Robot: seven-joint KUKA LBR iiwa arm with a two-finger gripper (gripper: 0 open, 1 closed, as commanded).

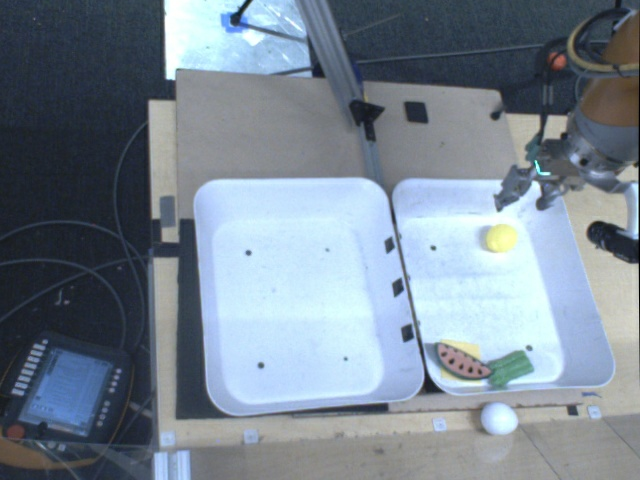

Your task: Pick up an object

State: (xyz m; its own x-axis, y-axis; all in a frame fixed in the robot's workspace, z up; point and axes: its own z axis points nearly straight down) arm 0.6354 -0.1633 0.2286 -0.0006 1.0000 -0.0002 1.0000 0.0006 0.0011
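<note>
Spread open and holding nothing, the two-finger pincer (522, 196) is seen above the right shallow white plastic bin's (580, 298) far edge. A small yellow ball (501, 238) is found just below it. Both bins are carried on a tan tabletop (270, 128), ringed by dark carpet (80, 88).

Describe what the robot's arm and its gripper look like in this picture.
The grey arm carries an orange band above the wrist, with yellowish cable loops higher up. Below sits a grey metal two-finger gripper with dark, slim fingers and a small cyan light glowing on its body.
</note>
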